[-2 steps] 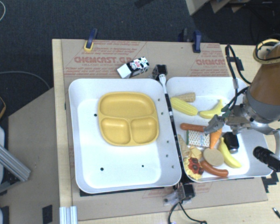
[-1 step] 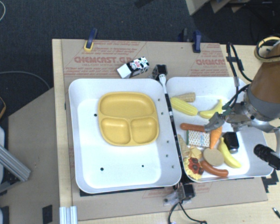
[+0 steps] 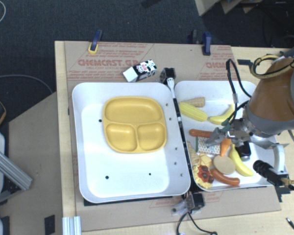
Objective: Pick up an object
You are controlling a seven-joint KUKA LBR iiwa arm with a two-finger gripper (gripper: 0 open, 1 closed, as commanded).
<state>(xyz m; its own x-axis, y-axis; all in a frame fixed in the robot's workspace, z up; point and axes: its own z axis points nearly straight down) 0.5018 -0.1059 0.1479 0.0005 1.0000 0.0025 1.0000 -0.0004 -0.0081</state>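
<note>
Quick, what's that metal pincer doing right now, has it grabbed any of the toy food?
Pincer: down among the toy food in the right bin; open or shut cannot be told.

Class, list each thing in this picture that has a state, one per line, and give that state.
yellow divided plate: upright, flat in the left bin.
corn cob: lying in the right bin.
sausage: lying near that bin's front edge.
gripper: low over the toy food.

Red print reading "CHEMCAST" stands on the brown board (image 3: pixel 112 58) under the bins, at 12 o'clock from the left bin (image 3: pixel 88 146). The smaller lines beneath it are too blurred to read.
</note>
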